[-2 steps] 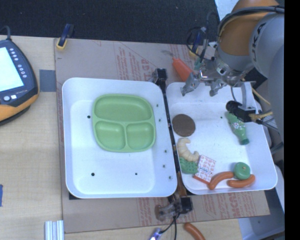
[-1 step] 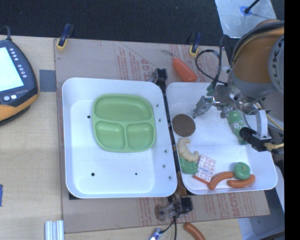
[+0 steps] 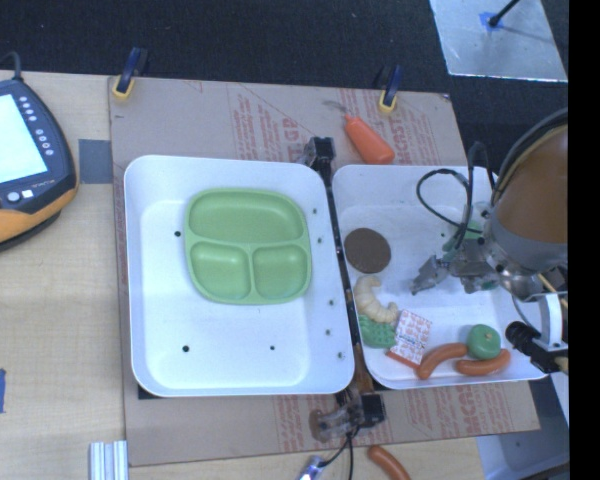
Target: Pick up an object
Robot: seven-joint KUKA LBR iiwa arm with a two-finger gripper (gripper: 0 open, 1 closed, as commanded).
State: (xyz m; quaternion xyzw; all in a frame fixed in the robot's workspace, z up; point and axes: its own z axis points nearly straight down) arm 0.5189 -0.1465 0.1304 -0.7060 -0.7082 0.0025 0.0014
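The right white bin [image 3: 380,190] holds a brown disc [image 3: 367,249], a pale knobbly piece [image 3: 375,302], a small green item [image 3: 377,332], a red-and-white packet [image 3: 411,336], an orange sausage [image 3: 439,359], a second orange sausage [image 3: 484,366] and a green ball [image 3: 483,341]. My gripper [image 3: 427,276] hangs low over the bin's middle, to the right of the brown disc and above the packet. Nothing shows between its fingers. The grey arm with its orange band [image 3: 533,188] comes in from the right.
The left white bin [image 3: 150,298] carries a green three-part plate [image 3: 248,244]. An orange carrot [image 3: 368,140] lies on the cardboard behind the right bin. A tablet pendant [image 3: 15,163] sits at far left. Clamps [image 3: 127,73] hold the cardboard's back edge.
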